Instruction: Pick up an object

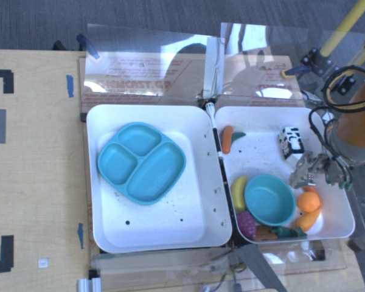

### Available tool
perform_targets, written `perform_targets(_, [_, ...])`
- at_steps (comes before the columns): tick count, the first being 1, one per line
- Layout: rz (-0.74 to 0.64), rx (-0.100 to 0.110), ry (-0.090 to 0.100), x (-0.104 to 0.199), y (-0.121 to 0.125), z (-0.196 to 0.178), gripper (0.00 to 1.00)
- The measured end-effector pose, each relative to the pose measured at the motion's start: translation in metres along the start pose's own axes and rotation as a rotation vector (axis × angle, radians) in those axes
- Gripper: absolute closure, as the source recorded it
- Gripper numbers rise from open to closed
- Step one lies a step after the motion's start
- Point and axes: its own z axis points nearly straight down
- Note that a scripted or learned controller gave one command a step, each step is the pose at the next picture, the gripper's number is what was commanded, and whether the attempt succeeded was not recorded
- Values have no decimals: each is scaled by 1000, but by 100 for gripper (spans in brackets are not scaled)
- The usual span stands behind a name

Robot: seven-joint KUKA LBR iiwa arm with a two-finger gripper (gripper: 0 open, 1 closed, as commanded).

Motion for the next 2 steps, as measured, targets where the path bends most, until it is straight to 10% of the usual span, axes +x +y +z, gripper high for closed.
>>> perform_targets(1, [-17,-3,8,19,59,12,100])
perform_targets(2, [-195,-2,8,-47,24,14,100])
